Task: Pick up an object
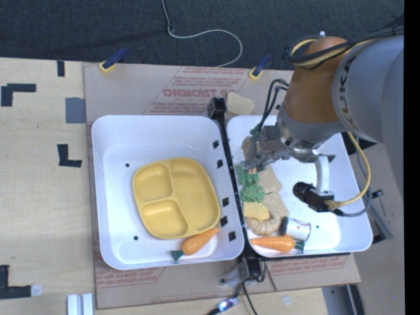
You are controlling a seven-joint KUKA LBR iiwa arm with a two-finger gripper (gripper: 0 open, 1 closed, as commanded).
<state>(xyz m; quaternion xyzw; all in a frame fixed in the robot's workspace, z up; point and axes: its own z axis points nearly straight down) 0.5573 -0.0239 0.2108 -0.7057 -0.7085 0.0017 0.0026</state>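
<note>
The gripper reaches down over the right bin beside the divider; whether it is parted or holding anything cannot be told, since the wrist hides it. Below it lies a green broccoli piece, its shape blurred. A carrot lies lengthwise left to right at the bin's near wall, leaves rightward. The arm bends in from the right.

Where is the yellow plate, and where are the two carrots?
Yellow plate (176, 197), camera view, on the middle ridge.
Carrot in left bin (197, 241), camera view, on its orange body.
Carrot in right bin (272, 244), camera view, on its orange body.
</note>
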